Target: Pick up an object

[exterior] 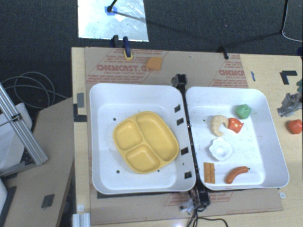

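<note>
Gripper (289, 104): grey metal, cut off at the right edge beside the right bin (270, 126); finger state cannot be made out.
Red object (294, 126): small, partly cropped, on the bench.
Right bin contents: green lump (243, 111), pale croissant (218, 125) touching a red wedge (235, 125), white fried egg (220, 150), tan cracker (209, 172), orange sausage (236, 174).
Left bin (102, 126): glossy yellow three-compartment plate (145, 141).

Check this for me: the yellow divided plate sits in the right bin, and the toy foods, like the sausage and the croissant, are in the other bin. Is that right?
Not quite. The camera view shows the yellow divided plate in the left bin, not the right one. The sausage and the croissant are indeed in the other bin, on the right.
</note>
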Action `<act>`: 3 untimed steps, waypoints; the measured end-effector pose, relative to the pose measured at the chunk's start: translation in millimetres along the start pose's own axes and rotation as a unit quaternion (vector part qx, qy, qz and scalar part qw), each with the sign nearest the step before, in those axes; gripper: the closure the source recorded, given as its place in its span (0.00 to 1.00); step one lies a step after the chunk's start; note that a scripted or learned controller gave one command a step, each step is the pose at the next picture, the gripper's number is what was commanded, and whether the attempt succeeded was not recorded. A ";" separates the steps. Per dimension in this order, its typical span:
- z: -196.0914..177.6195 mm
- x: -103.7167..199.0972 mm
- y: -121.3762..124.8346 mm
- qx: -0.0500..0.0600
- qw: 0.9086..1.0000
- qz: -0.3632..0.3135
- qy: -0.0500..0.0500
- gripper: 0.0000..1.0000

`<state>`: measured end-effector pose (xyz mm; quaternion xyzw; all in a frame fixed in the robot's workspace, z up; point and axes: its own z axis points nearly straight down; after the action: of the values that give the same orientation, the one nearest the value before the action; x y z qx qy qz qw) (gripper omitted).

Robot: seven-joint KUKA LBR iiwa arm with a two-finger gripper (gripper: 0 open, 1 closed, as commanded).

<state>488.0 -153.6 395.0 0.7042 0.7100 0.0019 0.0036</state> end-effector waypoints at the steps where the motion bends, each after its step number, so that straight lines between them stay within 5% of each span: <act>1: -148.9 -15.0 65.6 -0.007 1.000 0.000 -0.003 1.00; 2: -140.1 -14.9 63.0 0.002 1.000 0.002 0.000 0.00; 3: 95.1 40.5 58.9 0.010 1.000 0.000 0.003 0.00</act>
<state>547.3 -112.9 300.3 0.7042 0.7099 -0.0033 -0.0058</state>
